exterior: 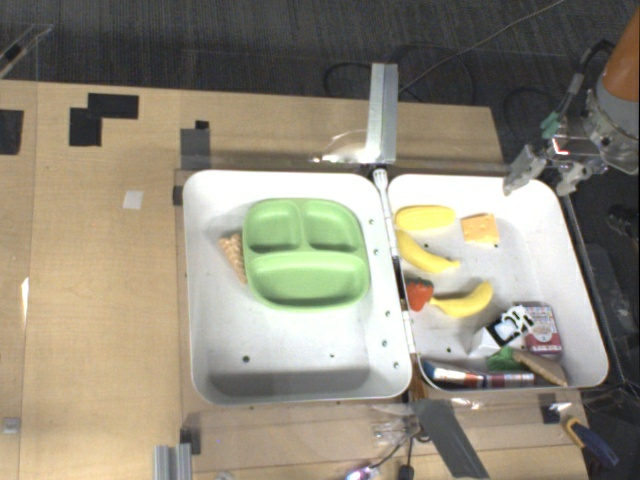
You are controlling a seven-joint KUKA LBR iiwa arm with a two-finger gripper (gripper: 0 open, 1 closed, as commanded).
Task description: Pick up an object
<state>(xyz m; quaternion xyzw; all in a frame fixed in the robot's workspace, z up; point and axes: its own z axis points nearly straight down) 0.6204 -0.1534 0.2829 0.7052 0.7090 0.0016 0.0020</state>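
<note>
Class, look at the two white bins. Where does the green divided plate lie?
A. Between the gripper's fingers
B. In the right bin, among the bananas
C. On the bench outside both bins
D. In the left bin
D: the green plate lies flat in the left bin, while the bananas are in the right bin and the gripper is above that bin's far right corner.

No legible text, brand or number anywhere. Printed label on small red-and-white box (540,329) near front right corner of right bin (575,258), too blurred to read. Black-and-white pattern on adjacent object (512,323), possibly a printed mark, likewise unreadable.
</note>
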